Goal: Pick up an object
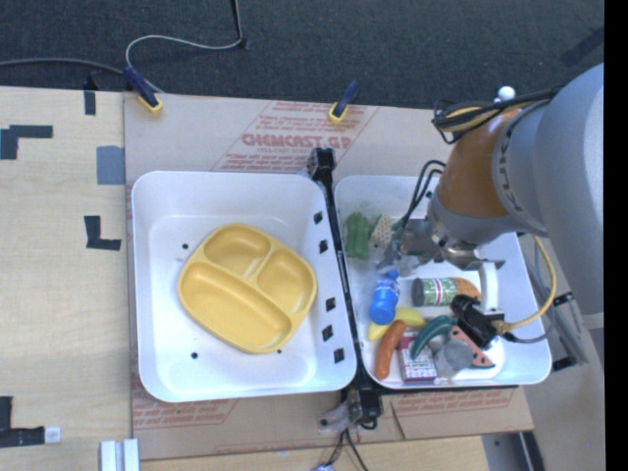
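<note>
Here the arm (530, 165) reaches in from the right and hangs over the far part of the right bin (535, 366). Its gripper (397, 248) sits low among the clutter, just right of a green toy (357, 234); whether it is open or closed cannot be told. Nearer in that bin lie a blue bottle (384, 298), a green-labelled jar (438, 290), a yellow piece (404, 318) and an orange sausage shape (386, 348), close together. The left bin (157, 361) holds a yellow divided plate (246, 286) at its middle.
</note>
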### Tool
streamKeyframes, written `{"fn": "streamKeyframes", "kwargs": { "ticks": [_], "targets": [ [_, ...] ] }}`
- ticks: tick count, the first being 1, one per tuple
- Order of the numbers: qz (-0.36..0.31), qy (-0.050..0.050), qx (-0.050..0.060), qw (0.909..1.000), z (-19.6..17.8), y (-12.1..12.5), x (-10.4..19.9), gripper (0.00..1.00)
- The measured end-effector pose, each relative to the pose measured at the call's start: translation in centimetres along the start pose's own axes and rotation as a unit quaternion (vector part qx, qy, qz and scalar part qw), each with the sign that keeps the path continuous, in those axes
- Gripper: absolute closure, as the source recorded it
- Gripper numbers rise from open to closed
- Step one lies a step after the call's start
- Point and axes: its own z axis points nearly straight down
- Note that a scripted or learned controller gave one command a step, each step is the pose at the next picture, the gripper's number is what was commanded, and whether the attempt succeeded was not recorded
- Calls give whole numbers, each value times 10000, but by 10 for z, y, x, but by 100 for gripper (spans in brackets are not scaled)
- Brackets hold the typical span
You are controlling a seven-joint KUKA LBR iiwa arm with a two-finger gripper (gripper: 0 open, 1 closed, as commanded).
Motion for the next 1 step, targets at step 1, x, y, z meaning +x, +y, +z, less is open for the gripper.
{"fn": "streamKeyframes", "kwargs": {
  "ticks": [1],
  "targets": [
    [-2, -1, 0, 10000, 0, 0, 0, 0]
  ]
}}
